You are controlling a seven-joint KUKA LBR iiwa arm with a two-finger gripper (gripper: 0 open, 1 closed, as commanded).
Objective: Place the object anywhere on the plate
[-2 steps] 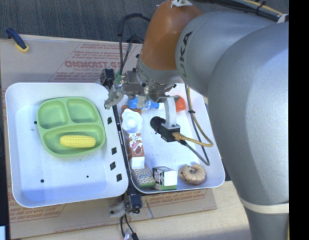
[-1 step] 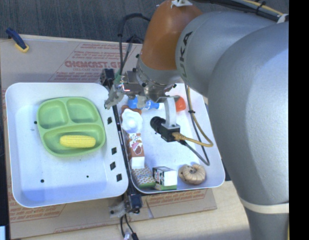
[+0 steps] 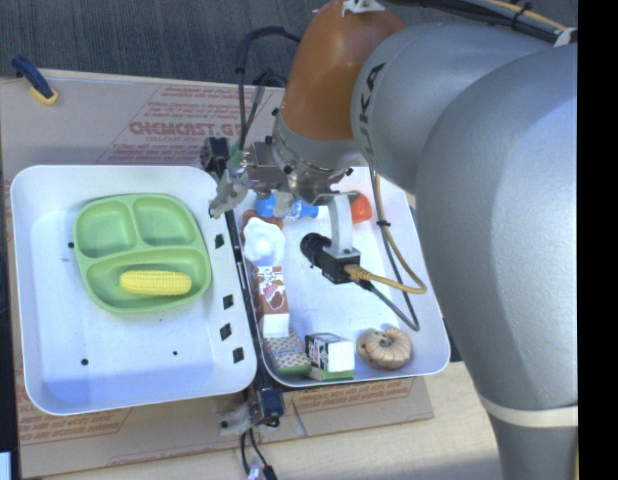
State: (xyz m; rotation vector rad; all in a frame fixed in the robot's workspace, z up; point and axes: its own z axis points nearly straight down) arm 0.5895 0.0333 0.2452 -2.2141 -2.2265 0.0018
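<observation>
The grey arm's gripper is hovering low over the right white bin, its grip impossible to tell; a yellow corn cob is already lying on the green sectioned plastic plate; next, I'd judge, it's picking another piece.

Two shallow white plastic bins sit side by side: a left bin and a right bin. One light green divided plate has three compartments, and one yellow corn cob lies in it. The right bin holds one brown ring-shaped doughnut, one small green and white carton, one white bottle with a brown label, one orange piece and one blue piece. One blue and yellow clamp grips the cardboard.
</observation>
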